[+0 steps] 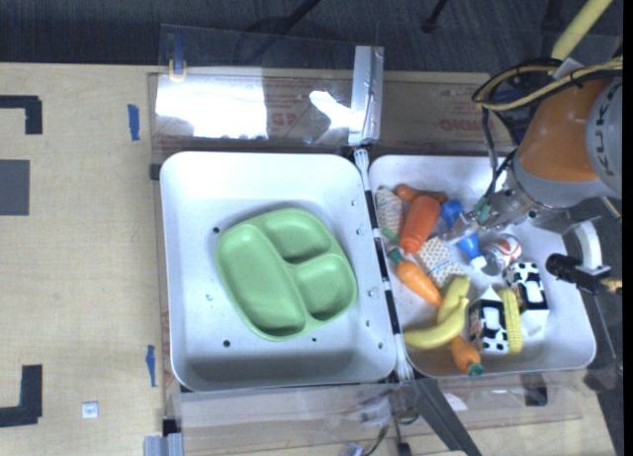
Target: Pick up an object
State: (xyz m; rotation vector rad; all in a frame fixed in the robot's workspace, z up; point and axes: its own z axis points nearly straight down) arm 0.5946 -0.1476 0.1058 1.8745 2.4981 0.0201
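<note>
In the right bin [579,340], a toy banana [444,320] lies near the front among carrots; it looks light, stiff and smooth, best pinched across its middle; the gripper [487,215] hangs farther back, its opening impossible to tell.

We see two white bins [188,197] of smooth, slightly glossy plastic. The green tray [285,271] looks matt plastic. The banana [447,320] and carrot [419,283] appear glossy plastic. The bench [74,276] shows a pale wood-grain surface.
</note>
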